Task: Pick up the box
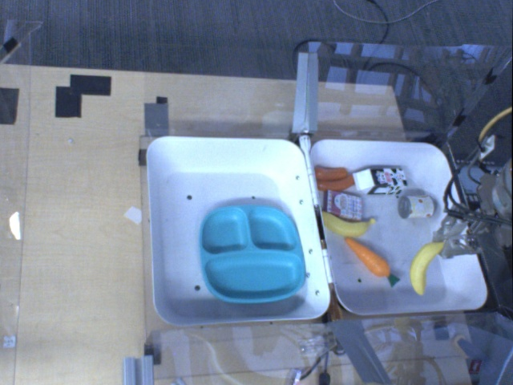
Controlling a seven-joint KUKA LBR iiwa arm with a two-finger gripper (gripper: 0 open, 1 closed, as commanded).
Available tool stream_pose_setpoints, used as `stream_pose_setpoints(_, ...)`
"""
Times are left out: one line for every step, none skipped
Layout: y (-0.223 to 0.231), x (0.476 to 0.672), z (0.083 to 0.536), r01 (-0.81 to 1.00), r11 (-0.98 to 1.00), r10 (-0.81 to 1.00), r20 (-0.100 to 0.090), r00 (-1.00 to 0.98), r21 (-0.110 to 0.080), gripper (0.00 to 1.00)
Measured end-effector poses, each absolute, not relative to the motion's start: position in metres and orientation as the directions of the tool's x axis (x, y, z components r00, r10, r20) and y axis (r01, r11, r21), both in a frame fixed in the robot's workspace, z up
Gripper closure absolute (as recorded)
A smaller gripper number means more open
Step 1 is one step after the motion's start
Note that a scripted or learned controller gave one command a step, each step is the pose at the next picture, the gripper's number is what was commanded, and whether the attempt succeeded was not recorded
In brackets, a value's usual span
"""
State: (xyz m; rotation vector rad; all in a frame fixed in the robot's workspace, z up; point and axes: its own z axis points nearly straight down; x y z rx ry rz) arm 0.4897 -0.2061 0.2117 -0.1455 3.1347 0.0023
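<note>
A small maroon box (346, 205) lies in the right bin (449, 299), left of its centre and just above a banana (346, 225). A white carton with black patches (383, 180) lies on its side near the back wall. My gripper (454, 239) hangs over the bin's right side, close above the upper tip of a second banana (422, 266). It is well to the right of both the box and the carton, and I see nothing held in it.
The right bin also holds a red sausage (334, 178), a carrot (369, 257) and a grey can (416, 206). A blue divided plate (252, 252) sits in the left bin (172, 215). Cables hang beside the arm at the right.
</note>
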Motion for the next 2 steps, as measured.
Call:
stream_pose_setpoints(-0.2060, 0.4931, 0.2202, -0.090, 0.996, -0.090, -0.009, -0.996, 0.002, 1.00)
stream_pose_setpoints(-0.2059, 0.4965, 0.2287, -0.087, 0.996, -0.087, -0.013, -0.996, 0.003, 1.00)
